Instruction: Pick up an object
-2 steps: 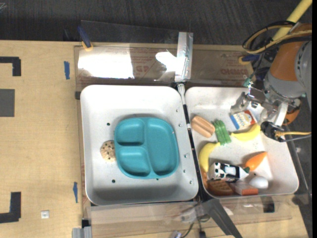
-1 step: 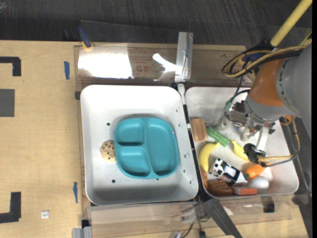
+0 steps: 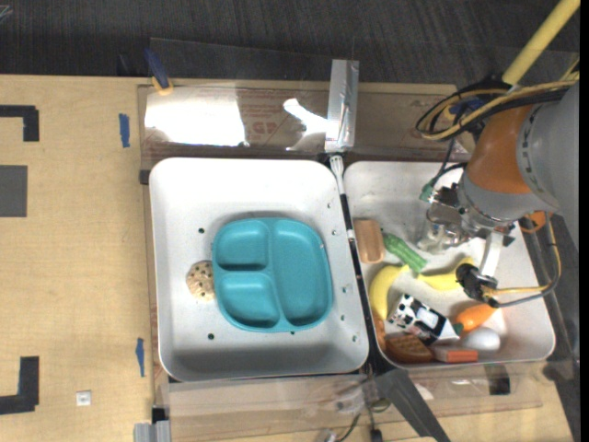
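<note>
Over the right bin (image 3: 538, 334), arm reaches in from right, gripper (image 3: 440, 233) low at the bin's far-middle. Can't tell from this angle whether it is open, closed or gripping anything. Objects pile in the near half of that bin: tan wooden block (image 3: 369, 240) at left wall, left of gripper; green stick-shaped piece (image 3: 402, 251) just near-left of gripper, slanted; yellow banana (image 3: 416, 282) just nearward of it, curving right. Black-and-white cow toy (image 3: 413, 317) sits near side of banana, brown item (image 3: 405, 346) at near edge. Orange carrot-like toy (image 3: 476, 317) and white egg-like object (image 3: 485, 341) at near right, red marker-like piece (image 3: 457, 355) along near wall. Left bin (image 3: 175, 201) holds teal divided plate (image 3: 273, 273), cookie (image 3: 200, 280) touching its left edge.
</note>
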Robot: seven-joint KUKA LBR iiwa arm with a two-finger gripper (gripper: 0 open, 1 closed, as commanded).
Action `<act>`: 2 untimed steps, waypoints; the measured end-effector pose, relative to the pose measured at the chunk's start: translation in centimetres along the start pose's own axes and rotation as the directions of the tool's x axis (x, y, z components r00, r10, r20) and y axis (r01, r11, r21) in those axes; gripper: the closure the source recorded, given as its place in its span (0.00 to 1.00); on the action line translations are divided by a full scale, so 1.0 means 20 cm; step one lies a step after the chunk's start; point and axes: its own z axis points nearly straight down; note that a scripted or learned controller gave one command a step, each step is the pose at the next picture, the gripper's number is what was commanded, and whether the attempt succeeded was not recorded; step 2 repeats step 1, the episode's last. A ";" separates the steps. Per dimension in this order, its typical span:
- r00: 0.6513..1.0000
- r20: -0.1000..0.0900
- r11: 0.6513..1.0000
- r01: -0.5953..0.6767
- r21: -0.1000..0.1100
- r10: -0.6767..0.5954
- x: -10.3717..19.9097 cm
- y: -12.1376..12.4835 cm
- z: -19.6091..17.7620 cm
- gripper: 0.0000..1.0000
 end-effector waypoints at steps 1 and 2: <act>0.995 -0.003 0.995 0.100 -0.003 -0.100 -0.12 -0.34 0.04 1.00; 0.995 -0.003 0.995 0.100 -0.003 -0.100 -0.12 -0.34 0.04 1.00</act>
